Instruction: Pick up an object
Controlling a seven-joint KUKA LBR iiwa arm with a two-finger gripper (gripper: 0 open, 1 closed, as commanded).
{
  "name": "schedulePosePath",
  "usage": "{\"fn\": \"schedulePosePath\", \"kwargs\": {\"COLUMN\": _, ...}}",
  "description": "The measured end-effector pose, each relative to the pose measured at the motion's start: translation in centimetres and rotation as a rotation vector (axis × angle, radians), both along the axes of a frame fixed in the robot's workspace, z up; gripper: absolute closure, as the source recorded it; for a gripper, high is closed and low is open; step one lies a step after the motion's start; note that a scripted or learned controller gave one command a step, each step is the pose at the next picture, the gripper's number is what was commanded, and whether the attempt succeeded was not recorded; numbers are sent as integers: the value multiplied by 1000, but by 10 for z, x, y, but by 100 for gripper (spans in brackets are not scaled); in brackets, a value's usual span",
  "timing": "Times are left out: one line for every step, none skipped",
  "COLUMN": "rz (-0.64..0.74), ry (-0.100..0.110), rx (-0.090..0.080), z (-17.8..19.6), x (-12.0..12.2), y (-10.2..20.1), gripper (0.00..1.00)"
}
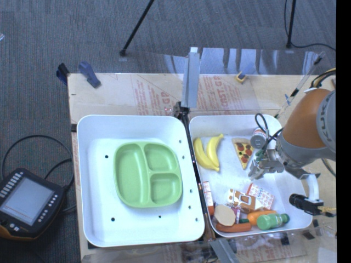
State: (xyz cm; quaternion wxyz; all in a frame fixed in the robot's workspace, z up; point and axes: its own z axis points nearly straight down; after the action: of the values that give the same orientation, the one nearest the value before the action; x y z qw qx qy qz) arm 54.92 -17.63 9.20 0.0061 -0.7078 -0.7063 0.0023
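Nearest you in the right bin (248, 119) lie a green bottle (272, 221), a carrot (258, 215) and small packets. Just beyond them the claw (259, 170) hangs low over bare floor; you cannot tell how it stands. Farther back sit a pizza slice (242, 151) and two bananas (207, 151). The left bin (93, 147) holds a green divided plate (148, 174).

Green divided plate (148, 174) in left white bin (88, 147), right bin (219, 126) holding bananas (208, 152), pizza slice (242, 151), green bottle (272, 221), carrot (258, 215), gripper (256, 171) beside the pizza slice
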Motion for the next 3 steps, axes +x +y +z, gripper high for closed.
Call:
{"fn": "schedulePosePath", "kwargs": {"rz": -1, "ry": 0, "rx": 0, "z": 0, "x": 0, "y": 0, "gripper": 0}}
{"fn": "schedulePosePath", "kwargs": {"rz": -133, "ry": -8, "rx": -6, "z": 50, "x": 81, "y": -15, "gripper": 0}}
{"fn": "schedulePosePath", "kwargs": {"rz": -119, "ry": -12, "rx": -8, "z": -4, "x": 88, "y": 39, "gripper": 0}}
